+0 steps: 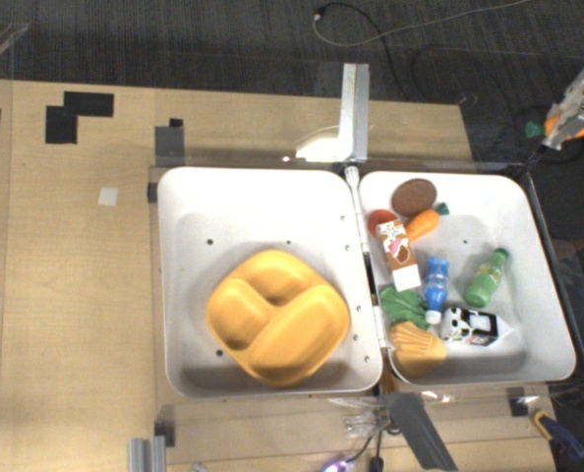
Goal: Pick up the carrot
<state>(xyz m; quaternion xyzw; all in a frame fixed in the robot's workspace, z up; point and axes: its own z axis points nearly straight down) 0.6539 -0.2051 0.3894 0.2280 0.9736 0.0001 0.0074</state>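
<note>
Yellow dish [272,315]: in left bin [189,264], far to the left of pincer, nearer to camera.
Carrot [422,224]: in right bin [543,254], below-left of pincer, touching brown round piece [415,197].
Pincer [557,126]: outside the bins, beyond the right bin's far right corner; open or closed, I cannot tell.

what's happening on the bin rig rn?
The arm sits at the top right, outside the bins, nowhere near the carrot. The carrot lies untouched in the right bin, beside a brown round item. A large yellow object lies in the left bin. The pick is not yet started.
</note>
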